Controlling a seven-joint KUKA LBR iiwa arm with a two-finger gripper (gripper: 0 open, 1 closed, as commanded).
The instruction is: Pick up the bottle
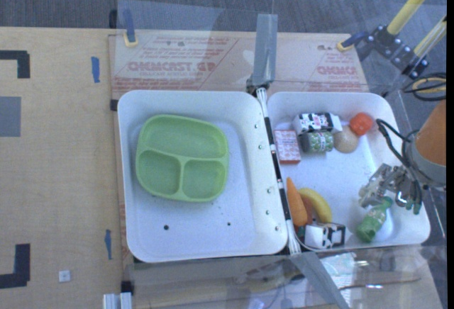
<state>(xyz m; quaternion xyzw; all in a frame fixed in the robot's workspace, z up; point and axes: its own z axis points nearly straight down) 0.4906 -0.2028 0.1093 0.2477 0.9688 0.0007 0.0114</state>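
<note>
The arm (433, 141) is reaching in from the right, over the right bin (340, 190), and its gripper (386, 187) is hanging above that bin's near right part. Its metal fingers (374, 189) are pointing down and to the left, but whether they are released or clenched cannot be told at this slant.

The bottle (372, 221), green, is lying tilted in the right bin's near right corner, just below the gripper and close to it; nothing is showing between the fingers.

Other things are sharing that bin. A carrot (296, 201) and a banana (317, 203) are lying side by side near the left wall, with a black-and-white carton (325, 234) just nearer than them. At the far side a second black-and-white carton (317, 121) is sitting above a dark can (317, 142), a red box (287, 145) to their left, a tan ball (345, 141) and a red ball (361, 123) to their right.

The left bin (195, 229) is holding a green tray (183, 157) with three compartments, lying toward its far left.
</note>
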